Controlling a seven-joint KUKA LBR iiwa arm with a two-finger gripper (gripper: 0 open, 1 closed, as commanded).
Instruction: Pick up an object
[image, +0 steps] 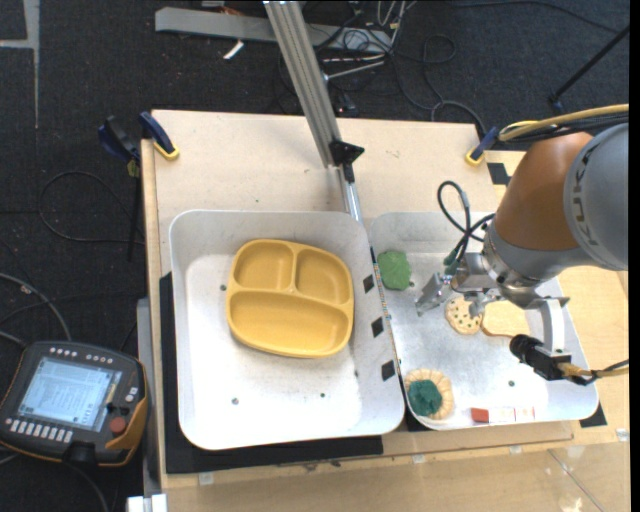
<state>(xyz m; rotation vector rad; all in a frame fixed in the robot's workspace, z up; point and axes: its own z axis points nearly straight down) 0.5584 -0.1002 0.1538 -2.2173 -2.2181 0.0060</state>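
Observation:
My gripper (445, 292) hangs low over the right bin (520, 385), in its upper middle part. A round tan cookie-like piece (461, 317) lies just below and to the right of the fingertips, partly covered by the wrist. A green leafy toy (394, 269) sits to the gripper's left near the bin's left wall. A tan disc with a green top (427, 394) lies at the bin's front left. A pale yellow flat piece (503, 318) shows under the arm. Nothing is visible between the fingers.
The left bin (200, 380) holds a yellow divided plate (291, 297). A small red and white label (502, 413) lies at the right bin's front. A metal pole (312, 85) slants down to the bins' divider. A teach pendant (70, 400) rests off the bench at lower left.

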